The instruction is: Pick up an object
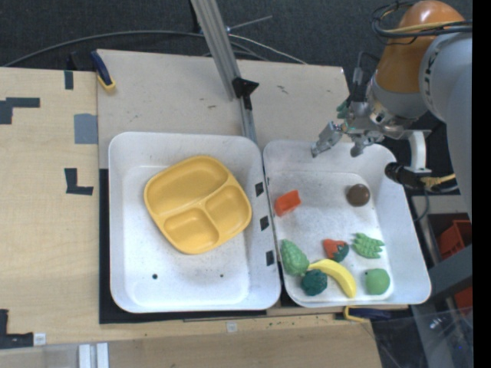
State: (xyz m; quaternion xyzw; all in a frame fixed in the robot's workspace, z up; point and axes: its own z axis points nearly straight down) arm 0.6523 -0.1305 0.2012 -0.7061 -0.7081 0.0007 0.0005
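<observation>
Gripper (337, 146) hung with fingers spread and nothing between them over the right bin (406, 205) rim; it should centre above the isolated brown ball (357, 195) before descending.

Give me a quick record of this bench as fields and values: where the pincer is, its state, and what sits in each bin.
pincer: open, holding nothing, above the right bin's far edge
left white bin: yellow divided plastic tray
right white bin: orange block, brown ball, yellow banana, green round fruit, other small green toys
task status: nothing picked up yet
</observation>
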